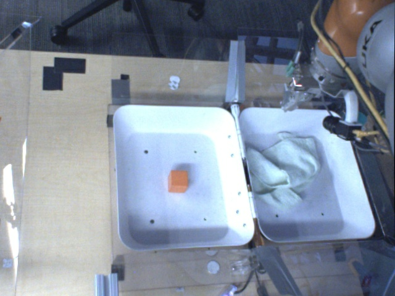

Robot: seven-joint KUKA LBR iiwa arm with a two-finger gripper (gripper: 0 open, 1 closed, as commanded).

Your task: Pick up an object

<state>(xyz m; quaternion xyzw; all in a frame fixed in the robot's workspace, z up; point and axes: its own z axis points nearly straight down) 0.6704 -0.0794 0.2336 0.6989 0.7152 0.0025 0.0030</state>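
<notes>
A small orange cube [178,181] lies near the middle of the left bin [133,221]. A crumpled pale cloth [285,165] is bunched in the right bin [345,224], towards its left and centre. My gripper [292,98] hangs over the far edge of the right bin, above and behind the cloth and apart from it. I see nothing held in it. The grey arm with its orange band [352,8] comes in from the upper right.
A metal divider [234,79] runs back from between the two bins. Cables [345,125] hang from the arm over the right bin's far right corner. Black tape marks [62,71] lie on the wooden bench at far left. Office chair legs [142,5] stand on the floor behind.
</notes>
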